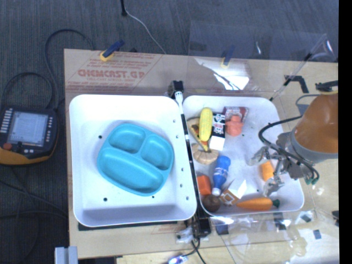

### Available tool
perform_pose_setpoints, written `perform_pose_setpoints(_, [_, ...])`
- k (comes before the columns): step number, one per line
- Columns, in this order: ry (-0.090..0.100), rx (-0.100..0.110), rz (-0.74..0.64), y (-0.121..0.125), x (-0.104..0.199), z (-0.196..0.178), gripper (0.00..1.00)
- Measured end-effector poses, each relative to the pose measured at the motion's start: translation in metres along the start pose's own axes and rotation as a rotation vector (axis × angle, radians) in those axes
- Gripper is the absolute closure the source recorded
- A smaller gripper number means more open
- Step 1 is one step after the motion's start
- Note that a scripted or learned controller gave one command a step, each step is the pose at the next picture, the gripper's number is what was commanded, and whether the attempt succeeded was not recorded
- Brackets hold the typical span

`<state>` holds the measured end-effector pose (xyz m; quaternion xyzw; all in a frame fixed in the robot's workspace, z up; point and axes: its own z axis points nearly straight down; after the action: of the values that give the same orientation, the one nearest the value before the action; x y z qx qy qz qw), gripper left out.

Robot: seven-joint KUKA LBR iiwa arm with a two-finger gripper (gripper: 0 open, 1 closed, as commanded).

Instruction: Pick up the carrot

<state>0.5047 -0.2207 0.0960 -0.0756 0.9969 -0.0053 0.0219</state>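
Observation:
The carrot (255, 204), long and orange with a green stub at its right end, lies flat along the near wall of the right bin (286, 205). My gripper (265, 172) hangs in the right part of that bin, a short way beyond the carrot and not touching it. Its fingers (273, 186) stand open on either side of a small orange piece (267, 169) that rests on the bin floor. Nothing is lifted.
The right bin's left half is crowded: a yellow banana (205, 125), a blue bottle (221, 170), a white box (217, 142), a red-orange item (235, 127), an orange can (203, 185) and a brown lump (212, 203). A blue divided plate (136, 157) lies in the left bin (82, 202).

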Motion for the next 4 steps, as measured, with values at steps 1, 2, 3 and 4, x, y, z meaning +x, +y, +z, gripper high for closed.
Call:
perform_pose_setpoints(1, [0.014, -0.003, -0.002, 0.001, 0.002, -0.008, 1.0])
perform_pose_setpoints(2, [0.01, -0.002, -0.002, 0.001, 0.001, -0.009, 0.0])
perform_pose_setpoints(3, [0.009, 0.0, -0.002, 0.001, -0.001, -0.018, 1.0])
perform_pose_setpoints(4, [0.01, -0.001, -0.003, 0.001, 0.0, -0.018, 0.0])
